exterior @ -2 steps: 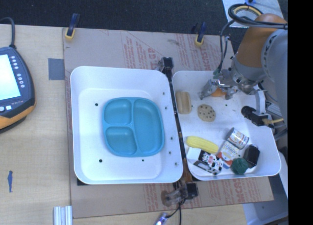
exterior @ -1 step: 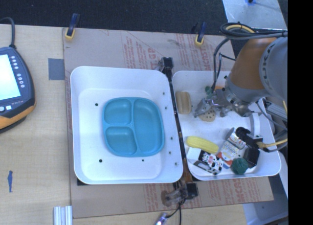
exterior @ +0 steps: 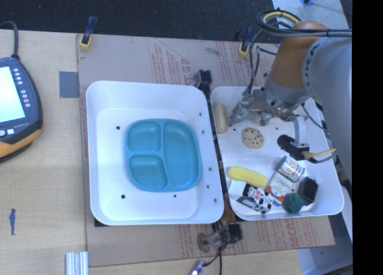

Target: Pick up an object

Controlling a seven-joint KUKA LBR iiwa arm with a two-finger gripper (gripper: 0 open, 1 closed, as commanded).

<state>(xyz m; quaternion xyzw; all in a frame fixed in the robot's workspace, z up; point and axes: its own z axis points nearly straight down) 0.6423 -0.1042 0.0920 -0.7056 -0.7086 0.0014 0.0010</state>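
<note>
Smooth plastic blue plate [exterior: 163, 154] (glossy); matt white bins [exterior: 96, 148].

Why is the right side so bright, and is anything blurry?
In the camera view, strong light glares off the right bin and washes out the arm's grey casing; the blue tray looks sharp, while the small items near the corn are too soft to identify.

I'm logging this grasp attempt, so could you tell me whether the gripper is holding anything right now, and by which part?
It cannot be told. The gripper sits low over the right bin, near the cookie, and the wrist hides what lies under it.
</note>
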